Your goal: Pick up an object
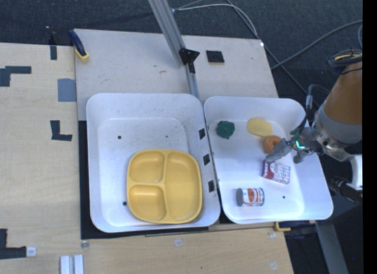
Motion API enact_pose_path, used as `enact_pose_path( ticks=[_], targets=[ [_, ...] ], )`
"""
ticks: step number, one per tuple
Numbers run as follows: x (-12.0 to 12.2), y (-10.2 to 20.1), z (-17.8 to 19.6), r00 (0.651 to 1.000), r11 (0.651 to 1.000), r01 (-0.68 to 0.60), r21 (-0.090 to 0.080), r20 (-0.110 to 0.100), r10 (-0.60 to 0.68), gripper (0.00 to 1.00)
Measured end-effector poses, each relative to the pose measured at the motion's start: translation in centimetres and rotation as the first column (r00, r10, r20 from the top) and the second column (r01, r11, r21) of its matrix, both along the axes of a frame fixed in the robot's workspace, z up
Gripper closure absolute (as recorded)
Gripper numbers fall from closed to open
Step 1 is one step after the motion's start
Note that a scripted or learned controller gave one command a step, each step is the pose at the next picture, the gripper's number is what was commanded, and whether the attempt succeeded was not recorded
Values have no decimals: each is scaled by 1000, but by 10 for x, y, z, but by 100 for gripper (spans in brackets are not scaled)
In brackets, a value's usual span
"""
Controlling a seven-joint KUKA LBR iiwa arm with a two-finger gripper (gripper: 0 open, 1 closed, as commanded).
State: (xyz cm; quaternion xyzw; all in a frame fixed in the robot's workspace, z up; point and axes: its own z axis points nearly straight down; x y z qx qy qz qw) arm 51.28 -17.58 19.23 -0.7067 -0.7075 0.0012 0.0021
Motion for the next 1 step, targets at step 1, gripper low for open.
enact_pose_path(
  ticks=[1],
  targets=[
    [1,0,1,1000,1000,0,-1,2,0,0]
  ],
)
